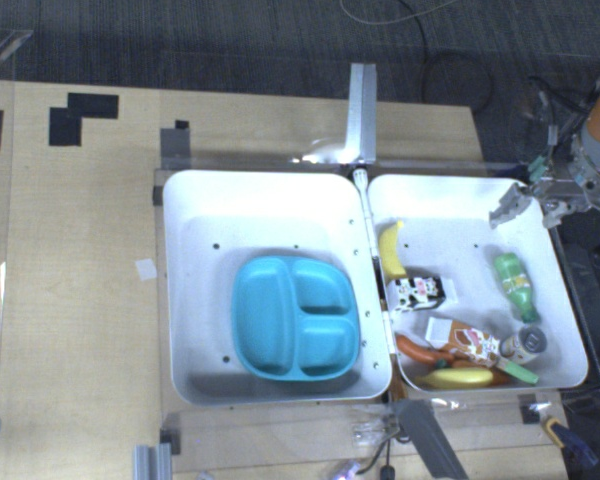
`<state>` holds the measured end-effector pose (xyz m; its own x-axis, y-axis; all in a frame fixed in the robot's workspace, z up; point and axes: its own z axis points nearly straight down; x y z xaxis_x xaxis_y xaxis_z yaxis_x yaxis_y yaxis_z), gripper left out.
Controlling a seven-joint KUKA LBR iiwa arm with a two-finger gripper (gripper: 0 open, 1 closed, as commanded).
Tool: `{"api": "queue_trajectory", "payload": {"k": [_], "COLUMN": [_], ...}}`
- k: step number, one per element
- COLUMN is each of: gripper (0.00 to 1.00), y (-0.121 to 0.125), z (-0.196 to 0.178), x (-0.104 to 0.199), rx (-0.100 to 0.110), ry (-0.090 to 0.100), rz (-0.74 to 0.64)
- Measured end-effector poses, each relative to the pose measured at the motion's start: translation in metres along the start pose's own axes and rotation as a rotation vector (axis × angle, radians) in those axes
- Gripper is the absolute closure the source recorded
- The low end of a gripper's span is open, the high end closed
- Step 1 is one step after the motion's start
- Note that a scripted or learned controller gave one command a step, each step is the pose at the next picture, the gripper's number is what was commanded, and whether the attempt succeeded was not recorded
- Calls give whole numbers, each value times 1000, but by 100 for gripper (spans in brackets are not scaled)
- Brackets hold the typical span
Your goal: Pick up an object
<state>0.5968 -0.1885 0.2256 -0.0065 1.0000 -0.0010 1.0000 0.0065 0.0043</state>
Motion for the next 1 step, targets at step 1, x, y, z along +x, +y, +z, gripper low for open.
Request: {"api": "queue_trajectory", "payload": {"k": [1], "gripper": [0], "y": [-21], "z": [128], "x": [-17], "rx": [0], "ry": [0], "rz": [-49]}}
